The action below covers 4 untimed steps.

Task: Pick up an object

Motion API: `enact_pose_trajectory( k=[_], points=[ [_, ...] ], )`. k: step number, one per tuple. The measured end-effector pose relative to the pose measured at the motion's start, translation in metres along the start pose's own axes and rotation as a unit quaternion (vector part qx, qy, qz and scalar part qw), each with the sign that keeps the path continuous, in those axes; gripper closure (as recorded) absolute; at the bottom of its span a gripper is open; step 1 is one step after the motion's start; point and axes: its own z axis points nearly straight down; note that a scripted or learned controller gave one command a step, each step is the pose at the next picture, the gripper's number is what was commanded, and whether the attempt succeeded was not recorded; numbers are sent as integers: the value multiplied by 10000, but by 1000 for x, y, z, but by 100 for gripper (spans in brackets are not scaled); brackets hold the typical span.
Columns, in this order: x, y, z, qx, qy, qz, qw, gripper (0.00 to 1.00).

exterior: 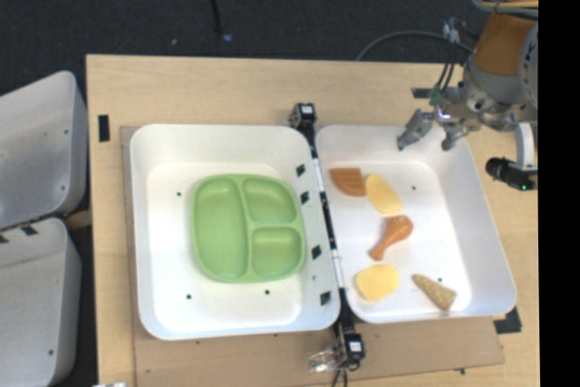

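Claw (432,133) hangs over the far edge of the right bin (485,222), its two fingers spread apart with nothing between them. Nearest in that bin lie a tan wedge (435,291) and a yellow piece (376,282), then a drumstick (391,236), another yellow piece (382,195) and an orange-brown piece (348,181). A green divided plate (246,227) sits in the left bin (159,168).

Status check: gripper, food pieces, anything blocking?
Gripper open, over right bin's far edge, holding nothing. Orange drumstick-shaped toy lies among four other food pieces, untouched. Nothing blocking it.
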Motion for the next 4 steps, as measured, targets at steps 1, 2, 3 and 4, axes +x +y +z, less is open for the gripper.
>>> enact_pose_trajectory(
  k=[1, 2, 3, 4],
  points=[
    [1, -7, 45, 2, 2, 7, 10000, 0],
    [1, -7, 89, 0, 0, -1, 10000, 0],
    [0, -6, 75, -34, -18, -10, 10000, 100],
    [-5, -12, 14, -37, -2, 26, 10000, 100]
  ],
)
